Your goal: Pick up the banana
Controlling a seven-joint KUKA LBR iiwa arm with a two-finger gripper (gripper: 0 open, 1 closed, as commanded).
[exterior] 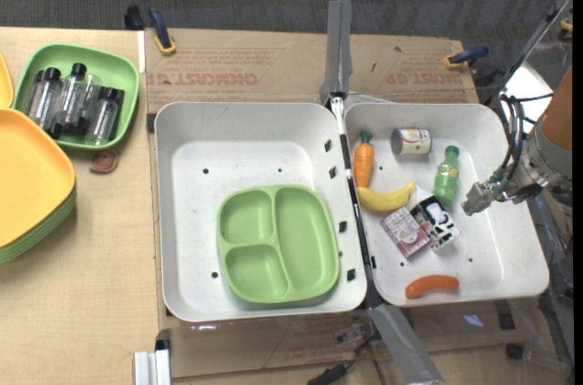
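My gripper point(480, 197) hangs over the right side of the right bin point(492, 278). I cannot tell how wide it is. The banana point(386, 196) lies at the left of that bin, just under the carrot point(363, 162), apart from me.

Banana point(386, 196) beside carrot point(363, 161) (right bin point(510, 269))

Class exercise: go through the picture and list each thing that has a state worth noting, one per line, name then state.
banana: lying flat in the right bin, ungrasped
carrot: lying, tip toward the banana
can: on its side
green bottle: lying down
sausage: lying flat
divided plate: upright in the left bin
pincer: above the right bin, beside the bottle
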